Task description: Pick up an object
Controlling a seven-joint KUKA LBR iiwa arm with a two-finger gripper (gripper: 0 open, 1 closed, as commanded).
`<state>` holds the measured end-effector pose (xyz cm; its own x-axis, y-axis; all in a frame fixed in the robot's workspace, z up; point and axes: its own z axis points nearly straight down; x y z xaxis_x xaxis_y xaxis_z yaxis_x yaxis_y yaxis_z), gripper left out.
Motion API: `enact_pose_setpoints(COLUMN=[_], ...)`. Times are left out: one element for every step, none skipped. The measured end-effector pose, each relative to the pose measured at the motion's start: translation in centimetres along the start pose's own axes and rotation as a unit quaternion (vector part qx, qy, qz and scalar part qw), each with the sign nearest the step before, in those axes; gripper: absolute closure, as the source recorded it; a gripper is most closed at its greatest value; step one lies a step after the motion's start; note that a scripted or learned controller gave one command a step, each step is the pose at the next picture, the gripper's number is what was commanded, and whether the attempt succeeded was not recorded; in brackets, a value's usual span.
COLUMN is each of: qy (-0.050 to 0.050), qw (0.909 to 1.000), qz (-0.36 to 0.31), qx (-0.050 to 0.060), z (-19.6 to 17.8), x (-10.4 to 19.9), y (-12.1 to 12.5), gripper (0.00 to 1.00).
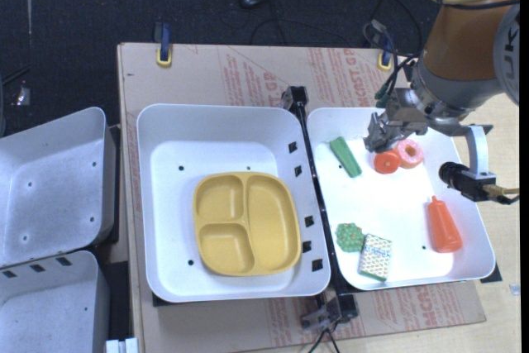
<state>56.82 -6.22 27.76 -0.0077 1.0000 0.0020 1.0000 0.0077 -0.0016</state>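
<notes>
My gripper [382, 138] hangs over the back of the right bin [413, 211], just above and left of an orange-red round piece [386, 163] and a pink ring [409, 154]. A green stick [345, 156] lies to its left. Toward the front of that bin are an orange bottle [444, 225], a green knobbly block [350, 237] and a patterned white-and-green pad [376, 257]. Nothing shows between the gripper's fingers.
The left bin [165, 178] holds a yellow divided plate [246, 222]. A black divider runs between the bins. A black fitting [463, 176] juts over the right bin's right rim. Grey trays sit off the bench at left.
</notes>
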Motion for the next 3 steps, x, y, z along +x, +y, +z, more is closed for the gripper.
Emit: enact_pose_setpoints(qy=[0.000,0.000,0.000], qw=[1.0000,1.0000,1.0000], qz=[0.000,0.000,0.000], qx=[0.000,0.001,0.001], z=[0.1,0.6,2.8], x=[5.1,9.3,13.6], y=[-1.1,-2.8,-4.7], gripper=[1.00,1.00,1.00])
